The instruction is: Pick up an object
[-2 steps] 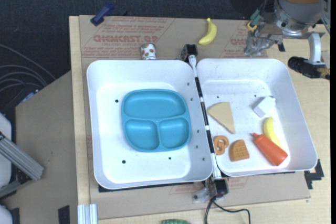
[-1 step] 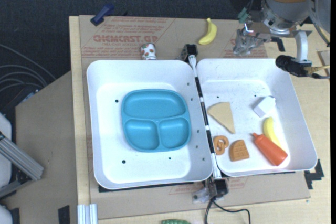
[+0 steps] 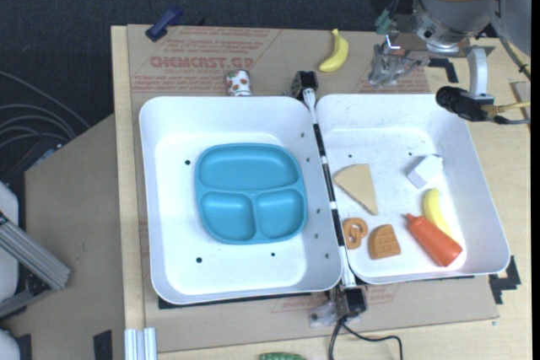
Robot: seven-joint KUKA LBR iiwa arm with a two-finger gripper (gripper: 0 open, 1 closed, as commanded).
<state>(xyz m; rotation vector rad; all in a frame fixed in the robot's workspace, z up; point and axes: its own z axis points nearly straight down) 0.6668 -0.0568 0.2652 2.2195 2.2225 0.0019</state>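
Near right bin [image 3: 481, 181]: orange plastic bottle [image 3: 434, 239], waffle [image 3: 384, 242], pretzel [image 3: 355, 231], yellow banana [image 3: 434, 207], cheese wedge [image 3: 358, 186] | left bin: blue divided tray [image 3: 251, 191] | far: gripper [image 3: 390, 63] above bench, holding nothing, jaw state unclear.

Sat on the bench outside the bins: a yellow banana [image 3: 334, 52] at twelve o'clock, a small spotted cup [image 3: 239, 83] at eleven, a blue clip [image 3: 164, 24] farther toward ten. Lay at nine: grey cables [image 3: 38, 126].
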